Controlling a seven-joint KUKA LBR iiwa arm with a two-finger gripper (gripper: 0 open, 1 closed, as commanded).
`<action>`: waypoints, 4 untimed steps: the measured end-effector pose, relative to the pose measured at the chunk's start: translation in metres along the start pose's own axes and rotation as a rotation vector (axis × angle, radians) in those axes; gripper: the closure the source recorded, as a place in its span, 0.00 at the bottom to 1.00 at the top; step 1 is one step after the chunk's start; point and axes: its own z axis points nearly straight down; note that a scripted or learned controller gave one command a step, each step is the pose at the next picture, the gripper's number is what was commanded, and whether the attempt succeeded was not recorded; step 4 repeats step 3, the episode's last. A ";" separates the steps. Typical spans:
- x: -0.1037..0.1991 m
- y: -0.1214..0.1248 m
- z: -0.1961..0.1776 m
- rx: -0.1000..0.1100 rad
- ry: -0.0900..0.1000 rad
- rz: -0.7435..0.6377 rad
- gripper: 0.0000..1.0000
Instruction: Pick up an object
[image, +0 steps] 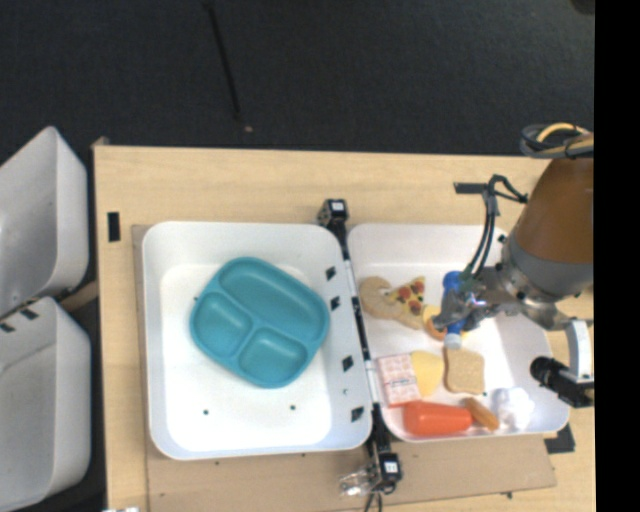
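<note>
Wooden bench (230, 180) with two white bins. Gripper (452, 325) hangs in the right bin (400, 240); its grip is unclear. Pizza slice (392, 297) just left, bread slice (464, 370) just below, possibly touching neither.

Teal tray (260, 321) in left bin (155, 400); toy food around gripper (452, 322) in right bin (400, 240)

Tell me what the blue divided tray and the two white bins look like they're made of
The blue divided tray looks like moulded plastic with a matte finish: uniform colour, rounded compartment edges, soft highlights. The white bins also look like plastic, smooth and slightly glossy, with rounded corners and thin rims, though painted metal can't be ruled out.
</note>
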 end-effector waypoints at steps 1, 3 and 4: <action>0.058 0.020 -0.007 -0.002 0.000 -0.001 1.00; 0.154 0.067 -0.001 -0.001 0.000 0.001 1.00; 0.154 0.067 -0.001 -0.001 0.000 0.001 1.00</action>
